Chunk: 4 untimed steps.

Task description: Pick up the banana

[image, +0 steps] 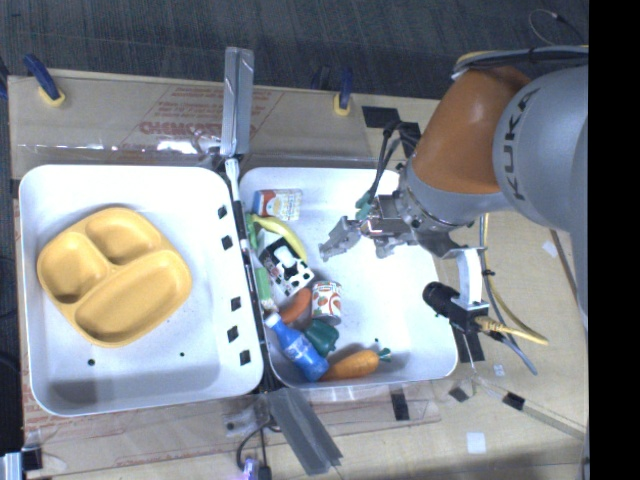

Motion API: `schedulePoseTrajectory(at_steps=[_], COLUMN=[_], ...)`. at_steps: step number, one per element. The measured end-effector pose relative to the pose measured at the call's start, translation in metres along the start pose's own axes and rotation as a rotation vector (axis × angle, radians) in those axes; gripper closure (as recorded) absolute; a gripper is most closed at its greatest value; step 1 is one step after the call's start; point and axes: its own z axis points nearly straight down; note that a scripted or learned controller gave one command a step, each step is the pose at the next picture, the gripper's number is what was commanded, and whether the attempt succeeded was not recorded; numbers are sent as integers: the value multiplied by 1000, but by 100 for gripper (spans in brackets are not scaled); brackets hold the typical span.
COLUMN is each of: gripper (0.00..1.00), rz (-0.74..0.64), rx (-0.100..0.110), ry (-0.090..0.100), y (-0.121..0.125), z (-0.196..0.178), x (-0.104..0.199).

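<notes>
The yellow banana [283, 235] lies along the left wall of the right bin [400, 338], just below a small white carton. My gripper [357, 236] hangs over the middle of that bin, to the right of the banana and apart from it. Its fingers [338, 237] are spread and nothing sits between them.
Below the banana is a pile: a black-and-white cow toy [284, 266], a patterned can [326, 301], a blue bottle [297, 351], a carrot [352, 365]. A white carton [281, 204] lies at the bin's top left. The left bin [150, 368] holds a yellow divided plate [112, 273].
</notes>
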Motion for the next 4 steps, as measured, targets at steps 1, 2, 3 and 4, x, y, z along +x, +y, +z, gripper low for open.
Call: schedulePoseTrajectory(at_steps=[1, 2, 3, 4], gripper=[0, 0, 0, 100], rz=[-135, -135, -174, -178], rx=[-2, -2, -7, -6], ry=[-1, -1, -2, -3], y=[108, 108, 102, 102], z=[44, 44, 131, 121], x=[39, 39, 13, 12])
